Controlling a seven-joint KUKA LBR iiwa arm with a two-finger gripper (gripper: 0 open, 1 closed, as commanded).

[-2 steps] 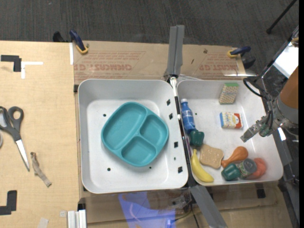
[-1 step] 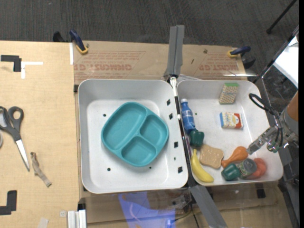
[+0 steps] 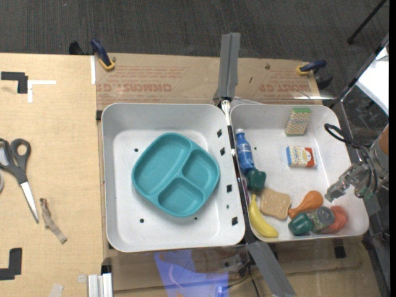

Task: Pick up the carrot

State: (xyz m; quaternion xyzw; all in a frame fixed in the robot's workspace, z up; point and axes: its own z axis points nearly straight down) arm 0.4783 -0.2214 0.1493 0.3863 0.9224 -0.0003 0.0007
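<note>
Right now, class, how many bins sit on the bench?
2. The left bin holds a teal plate; the right bin holds the carrot and other items.

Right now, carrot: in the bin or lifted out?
In the bin. The carrot lies flat on the right bin floor beside the toast slice, with the gripper off to its right, not around it.

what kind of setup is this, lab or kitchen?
Probably a robotics lab bench: two white bins clamped to cardboard, toy food like a carrot and banana, and tape marks on the bench.
</note>
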